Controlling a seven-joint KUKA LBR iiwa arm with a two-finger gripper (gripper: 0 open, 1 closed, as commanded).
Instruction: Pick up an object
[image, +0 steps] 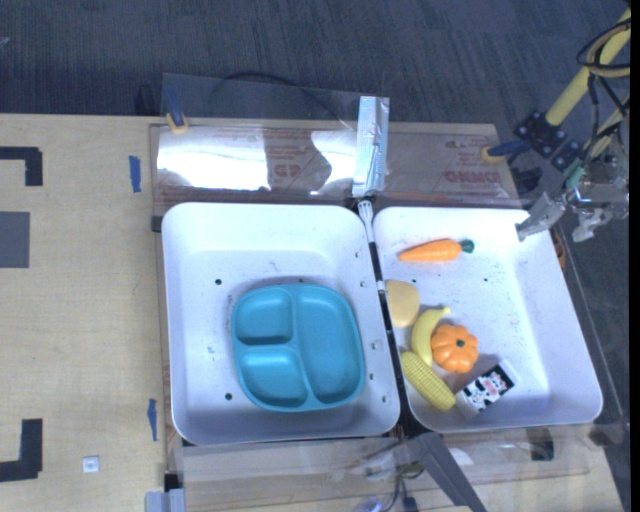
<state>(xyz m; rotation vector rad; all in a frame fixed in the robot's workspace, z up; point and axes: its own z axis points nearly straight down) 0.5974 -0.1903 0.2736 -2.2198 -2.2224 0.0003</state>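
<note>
The right bin (560, 330) holds several toy foods. An orange carrot (432, 251) lies near its far edge. Closer to the front, a pale yellow piece (402, 301), a banana (427, 330), an orange pumpkin (455, 348), a corn cob (427, 379) and a small black-and-white box (487, 387) huddle against the left wall. My gripper (548, 214) hangs over the bin's far right corner, well away from all of them, with nothing seen in it.
The left bin (190, 300) holds a blue divided plate (296, 345). A clear plastic sheet and a taped strip (370, 145) lie behind the bins. Yellow cables (585, 70) trail at the top right.
</note>
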